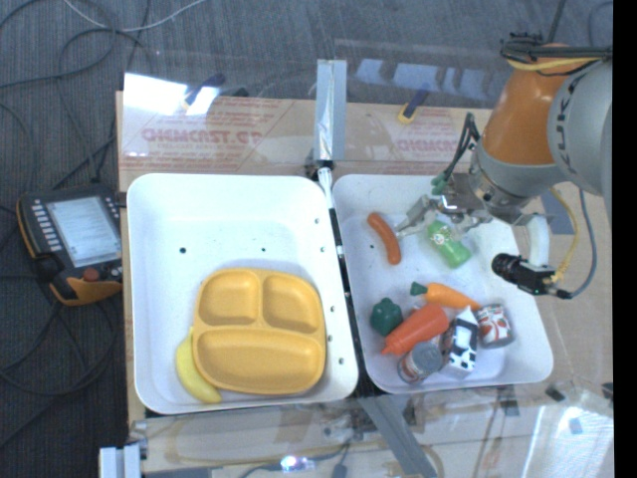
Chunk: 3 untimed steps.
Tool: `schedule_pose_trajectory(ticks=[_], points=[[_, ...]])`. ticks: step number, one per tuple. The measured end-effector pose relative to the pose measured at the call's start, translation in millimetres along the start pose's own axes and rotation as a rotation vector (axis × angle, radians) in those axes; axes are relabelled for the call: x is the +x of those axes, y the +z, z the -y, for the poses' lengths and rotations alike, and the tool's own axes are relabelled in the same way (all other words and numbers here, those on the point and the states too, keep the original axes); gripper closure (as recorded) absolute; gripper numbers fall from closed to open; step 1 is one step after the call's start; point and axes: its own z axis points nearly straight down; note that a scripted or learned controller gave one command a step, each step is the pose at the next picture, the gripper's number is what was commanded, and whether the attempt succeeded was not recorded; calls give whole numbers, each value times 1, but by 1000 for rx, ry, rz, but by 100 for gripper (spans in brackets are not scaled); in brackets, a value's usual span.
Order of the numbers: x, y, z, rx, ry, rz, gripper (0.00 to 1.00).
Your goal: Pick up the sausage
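**Sausage sitting free in the right bin, gripper parked just off to its right**

So the sausage [385, 238] is lying flat in the upper left part of the right bin [537, 361], close to the divider between the two bins, angled a bit from upper left to lower right; nothing is touching it, which is nice. It looks like a toy one: smooth orange-red plastic or rubber, rounded ends, a short fat cylinder; my guess is light, fairly stiff and a little slick, so it could roll or squirt out if pinched near a tip. I'd take it across the middle, fingers either side of the narrow width, square to its long axis.

The gripper [438, 214] hangs just right of the sausage, over a green bottle-shaped thing [449, 246]; its fingers look spread open with nothing between them, though the view is a bit cluttered there.

Other stuff: a heap at the bottom of the right bin with a carrot [416, 330], a green pepper-looking lump [386, 316], a small can [493, 326] and a cow-patterned carton [462, 345]; all glossy toy plastic, well apart from the sausage. The left bin [229, 217] has a yellow divided plate [261, 329] with a banana [193, 374] tucked against its lower left edge.
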Motion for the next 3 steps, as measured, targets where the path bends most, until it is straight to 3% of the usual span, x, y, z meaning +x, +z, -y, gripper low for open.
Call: schedule_pose_trajectory(ticks=[1,2,3], points=[[0,0,0,0,0,0,0],[2,-8,-1,1,-3,-2,100],[2,-8,0,1,-2,-2,0]])
